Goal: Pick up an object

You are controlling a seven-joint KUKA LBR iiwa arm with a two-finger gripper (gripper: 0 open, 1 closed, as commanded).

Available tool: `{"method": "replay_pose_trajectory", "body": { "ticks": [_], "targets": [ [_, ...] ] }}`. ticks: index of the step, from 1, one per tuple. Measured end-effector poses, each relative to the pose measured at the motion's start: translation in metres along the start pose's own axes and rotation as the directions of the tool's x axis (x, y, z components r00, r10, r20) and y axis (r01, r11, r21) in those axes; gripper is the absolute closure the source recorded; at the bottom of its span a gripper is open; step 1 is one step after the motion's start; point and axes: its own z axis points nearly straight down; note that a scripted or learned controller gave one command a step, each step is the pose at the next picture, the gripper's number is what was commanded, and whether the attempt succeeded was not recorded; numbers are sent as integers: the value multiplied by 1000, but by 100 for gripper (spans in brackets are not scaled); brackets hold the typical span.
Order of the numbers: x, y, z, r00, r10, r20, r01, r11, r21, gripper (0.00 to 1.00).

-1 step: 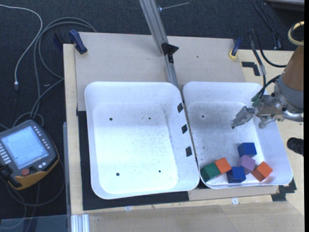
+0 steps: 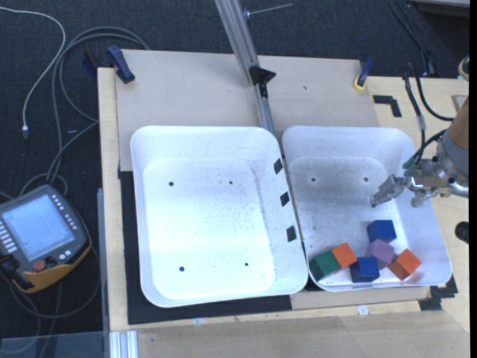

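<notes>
Blocks lie nearward of the gripper, along the right bin's near wall.

Going left to right in the right bin (image 2: 298, 162): green block (image 2: 324, 264), orange block (image 2: 343, 255), dark blue block (image 2: 364, 269), purple block (image 2: 382, 251), blue block (image 2: 381, 230), second orange block (image 2: 406, 263). We see the gripper (image 2: 389, 189) hanging above bare floor; whether its fingers are parted we cannot tell. We judge the blue block nearest, just nearward.

The arm (image 2: 456, 149) is grey with an orange band above the wrist; black cables trail along it. Its metallic claw (image 2: 390, 190) looks silvery, details blurred.
</notes>
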Motion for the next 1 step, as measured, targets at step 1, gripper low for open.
{"method": "replay_pose_trajectory", "body": {
  "ticks": [1],
  "targets": [
    [-25, -18, 107, 1000, -2, -2, 2, 1000, 3, 0]
  ]
}}
